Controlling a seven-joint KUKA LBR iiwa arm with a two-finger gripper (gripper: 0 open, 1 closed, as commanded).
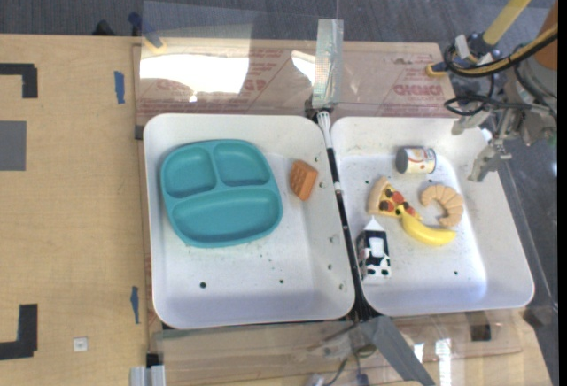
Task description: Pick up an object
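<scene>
Left bin [168,287]: teal divided plate [221,192], small orange block [304,179] just beside it. Right bin [496,282]: black-and-white carton [375,254] near the divider, pizza slice [385,197], banana [427,230], croissant [444,202], small can [415,160]. Likely light, stiff toy pieces; banana probably smooth, best pinched across its middle. Hand [490,158] at the right bin's far right edge, apart from everything; spread or pressed together, cannot tell.

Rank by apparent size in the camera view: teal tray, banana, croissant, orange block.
1. teal tray, by far the largest
2. banana and croissant: look alike in size, so not ranked apart
3. orange block, smallest
</scene>
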